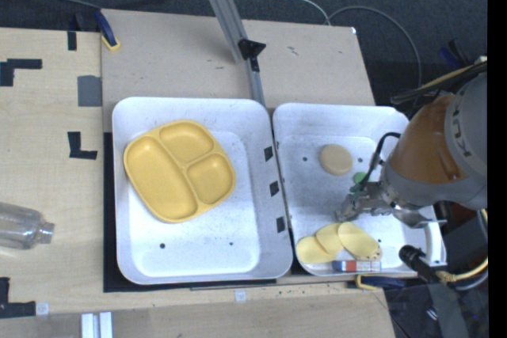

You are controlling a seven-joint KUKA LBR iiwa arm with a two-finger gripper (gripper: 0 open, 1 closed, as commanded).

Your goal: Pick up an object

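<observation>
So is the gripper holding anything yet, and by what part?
Cannot be told: the gripper is low in the right bin, with something green beside it.

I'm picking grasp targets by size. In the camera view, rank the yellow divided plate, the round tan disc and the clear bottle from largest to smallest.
1. Yellow divided plate, clearly the largest.
2. Clear bottle, though the frame edge cuts it off.
3. Round tan disc, the smallest.

Clear plastic bottle [22, 225] lies on table [47, 123] at left; metal pole [222, 0] slants above the bins
</observation>
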